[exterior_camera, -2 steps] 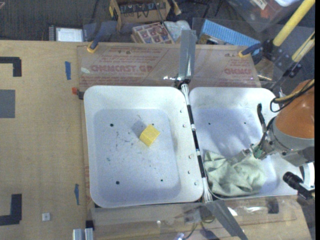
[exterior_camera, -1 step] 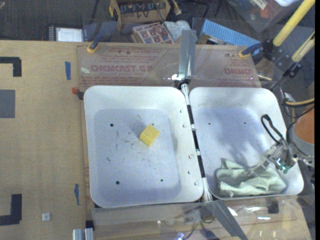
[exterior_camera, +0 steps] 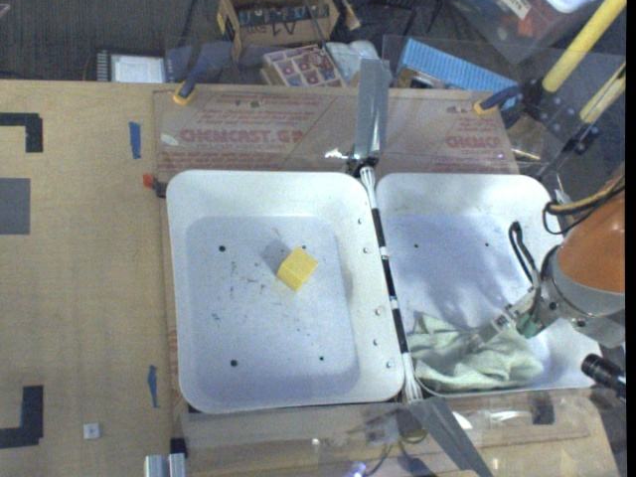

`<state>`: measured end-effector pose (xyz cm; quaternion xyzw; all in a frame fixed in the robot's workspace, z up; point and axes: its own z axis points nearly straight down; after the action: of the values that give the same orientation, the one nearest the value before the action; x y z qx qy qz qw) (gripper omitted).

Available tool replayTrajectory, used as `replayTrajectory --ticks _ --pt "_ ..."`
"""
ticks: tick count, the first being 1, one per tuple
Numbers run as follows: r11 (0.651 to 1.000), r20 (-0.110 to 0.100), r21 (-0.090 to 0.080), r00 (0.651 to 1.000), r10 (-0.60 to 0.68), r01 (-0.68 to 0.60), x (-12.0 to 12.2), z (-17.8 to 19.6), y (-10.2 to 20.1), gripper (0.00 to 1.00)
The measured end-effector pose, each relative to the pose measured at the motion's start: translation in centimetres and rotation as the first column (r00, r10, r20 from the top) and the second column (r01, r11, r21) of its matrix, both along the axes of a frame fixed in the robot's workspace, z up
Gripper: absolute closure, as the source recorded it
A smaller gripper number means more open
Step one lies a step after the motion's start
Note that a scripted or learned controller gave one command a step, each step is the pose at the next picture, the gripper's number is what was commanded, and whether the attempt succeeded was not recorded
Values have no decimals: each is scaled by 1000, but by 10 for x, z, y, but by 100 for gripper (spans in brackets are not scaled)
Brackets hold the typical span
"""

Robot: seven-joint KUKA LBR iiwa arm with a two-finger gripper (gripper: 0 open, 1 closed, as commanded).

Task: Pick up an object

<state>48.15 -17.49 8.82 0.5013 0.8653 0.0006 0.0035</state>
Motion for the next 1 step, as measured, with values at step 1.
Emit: replayTrajectory --ticks 1 --pt "900 3 -3 900 436 -436 2 0 -6 0"
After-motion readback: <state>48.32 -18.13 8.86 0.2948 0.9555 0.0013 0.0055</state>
